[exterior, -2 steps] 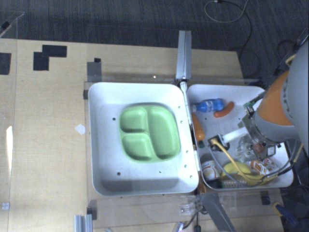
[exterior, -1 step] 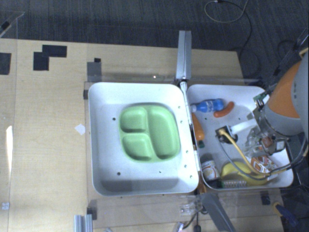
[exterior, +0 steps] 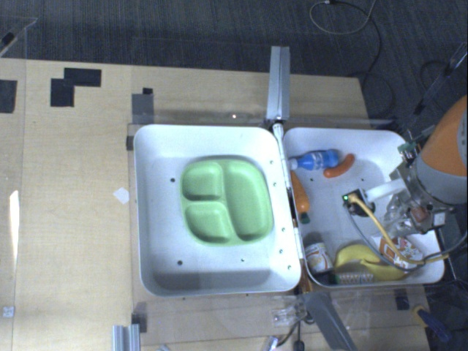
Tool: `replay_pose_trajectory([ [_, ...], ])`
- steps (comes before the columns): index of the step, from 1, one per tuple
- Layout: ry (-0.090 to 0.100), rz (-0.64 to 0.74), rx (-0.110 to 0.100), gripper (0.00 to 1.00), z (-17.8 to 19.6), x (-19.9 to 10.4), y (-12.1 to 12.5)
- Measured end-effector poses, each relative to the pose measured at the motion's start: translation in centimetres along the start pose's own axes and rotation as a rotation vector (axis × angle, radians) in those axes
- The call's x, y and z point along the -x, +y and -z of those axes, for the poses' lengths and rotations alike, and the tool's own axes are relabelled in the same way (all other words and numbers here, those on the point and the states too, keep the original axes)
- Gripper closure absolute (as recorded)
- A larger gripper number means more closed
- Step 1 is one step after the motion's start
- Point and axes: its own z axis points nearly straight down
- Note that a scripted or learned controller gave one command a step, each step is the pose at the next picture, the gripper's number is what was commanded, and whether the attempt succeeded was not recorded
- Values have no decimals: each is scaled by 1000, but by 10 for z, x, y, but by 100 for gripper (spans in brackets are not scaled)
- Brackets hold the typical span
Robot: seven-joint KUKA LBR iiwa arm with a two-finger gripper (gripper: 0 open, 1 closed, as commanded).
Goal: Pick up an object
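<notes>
Yellow banana (exterior: 360,257) lying along the near wall of the right bin (exterior: 380,139), with a dark comb-like piece (exterior: 355,276) just in front of it and a small printed can (exterior: 316,256) beside its left end. Printed packet (exterior: 404,250) close by at the banana's other end. Further back, an orange carrot-shaped piece (exterior: 300,194) against the wall shared with the other bin, a clear bottle with a blue cap (exterior: 316,159) near the far corner, and a red sausage-shaped piece (exterior: 339,167) just beside the bottle. Gripper (exterior: 409,212) low over the bin's right-hand part, above the packet and apart from the banana; open or closed, cannot tell, and nothing seen held. Grey arm with orange band (exterior: 447,152) coming in from the right. Left bin (exterior: 153,196) with a green divided tray (exterior: 225,199) in its middle.
</notes>
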Motion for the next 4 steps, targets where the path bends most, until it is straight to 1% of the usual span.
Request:
replay_pose_trajectory([
  [1, 1, -1, 1, 100, 40, 6, 30],
  [2, 0, -1, -1, 100, 5, 7, 32],
  [3, 0, 3, 0, 100, -3, -19, 39],
  [4, 1, -2, 0, 100, -1, 8, 41],
])
